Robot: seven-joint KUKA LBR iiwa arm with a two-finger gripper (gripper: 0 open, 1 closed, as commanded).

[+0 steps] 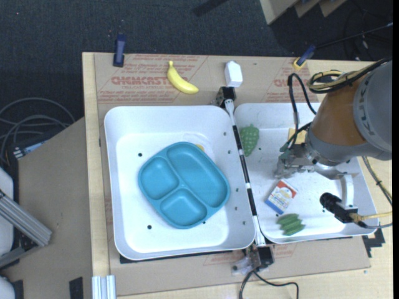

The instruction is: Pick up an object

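Hand: my hand (292,166) is hanging low in the right bin (269,114), and I cannot tell its state, since my wrist is covering it from above.

Nearest target: the small carton (280,197) is lying just below-left of my hand, close to it but apart from it, flat on the bin floor.

Carton axis: its long side is running on a slant, from lower-left up toward my hand.

Other candidates: the green leafy piece (249,137) is sitting up and to the left of my hand, near the wall between the bins; the green pod (290,223) is lying farther below, past the carton.

Left bin: the blue divided plate (182,184) is resting well to my left, across the divider.

Off-bin: the banana (181,80) is lying on the counter (149,73), far up-left of my hand.

Judgement: I am best placed for the carton, needing a short shift down-left.

Writing: "CHEMCAST" is reading in red on the counter sheet; the carton's print is too small to read.
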